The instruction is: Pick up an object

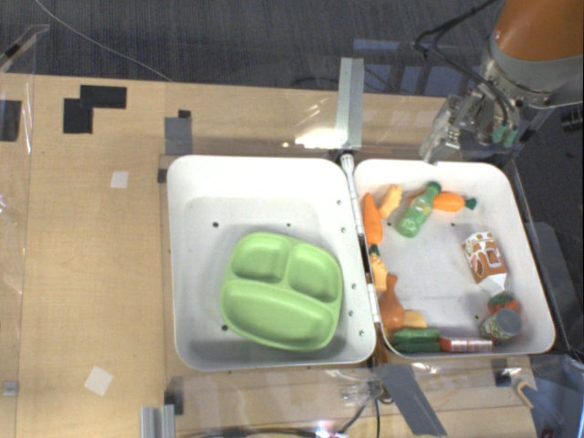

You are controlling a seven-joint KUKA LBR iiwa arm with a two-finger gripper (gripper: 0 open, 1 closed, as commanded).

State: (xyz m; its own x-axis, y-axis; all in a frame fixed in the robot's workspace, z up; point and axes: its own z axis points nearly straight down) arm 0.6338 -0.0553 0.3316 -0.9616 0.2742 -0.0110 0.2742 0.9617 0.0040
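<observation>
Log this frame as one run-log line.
gripper: above right bin's far edge, nothing seen held | right bin: green bottle, carrot, carton, other small items | left bin: green tray | pick: not yet done

A pale wooden surface (pixel 82 272) is seen carrying two shallow white bins side by side. The left bin (pixel 192 245) is occupied by a green divided tray (pixel 283 290), laid slightly tilted toward the lower right. Black square markings (pixel 91 106) are seen on the surface at the upper left. A grey metal post (pixel 349 99) is placed behind the gap between the bins. Dark carpet (pixel 228 16) is visible beyond.
</observation>
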